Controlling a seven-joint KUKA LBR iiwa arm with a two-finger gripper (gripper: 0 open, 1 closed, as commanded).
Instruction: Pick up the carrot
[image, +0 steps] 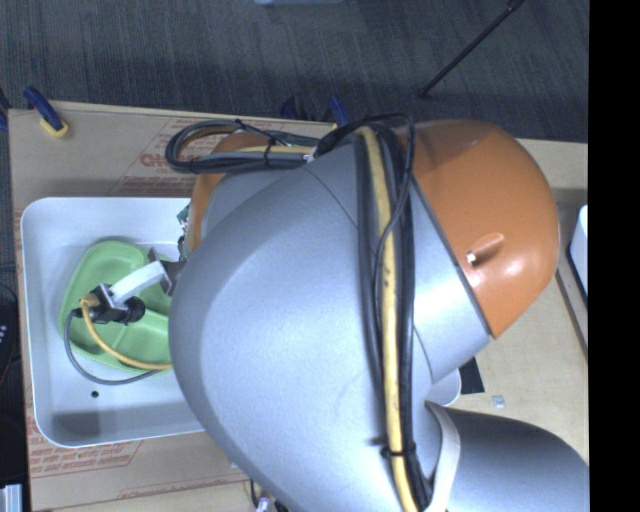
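The big grey arm (330, 330) leans low over the white bin (40, 300) on the tabletop (90, 150). The claw (168, 270) hangs down inside that bin, tucked under the arm. I cannot tell if the claw is open or closed, because the arm is in my way.

Right beside the claw, on the side away from the arm, lies a green thing (110, 265) that looks like a floppy leaf. The carrot is hidden from me. My guess is that it lies under the arm, close to the claw.

I think this is the reaching and grabbing step. Nothing tells me the carrot is caught yet. Next, the claw needs to close on the carrot and not on the green thing. Then it should lift straight up, slowly, so the carrot does not slip out.
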